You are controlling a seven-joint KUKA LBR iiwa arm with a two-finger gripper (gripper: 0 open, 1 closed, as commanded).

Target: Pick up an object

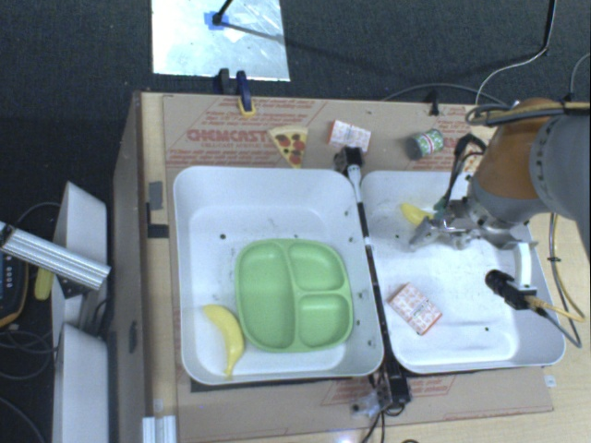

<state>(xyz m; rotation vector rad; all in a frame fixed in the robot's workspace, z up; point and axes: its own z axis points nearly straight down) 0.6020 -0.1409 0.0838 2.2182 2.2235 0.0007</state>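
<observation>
Reaching low into the right bin (480, 344), the hand (441, 229) sits beside a small yellow piece (413, 213). Whether its grip is open, I cannot tell. Next it likely needs centring over that piece before closing.

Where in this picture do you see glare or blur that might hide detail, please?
In the camera view, the silver sheet beyond the bench glares brightly; the white bins are near washed out, leaving faint shadows; the gripper by the small yellow object is soft, its shape unclear; the print on the patterned card is too blurred to read.
</observation>
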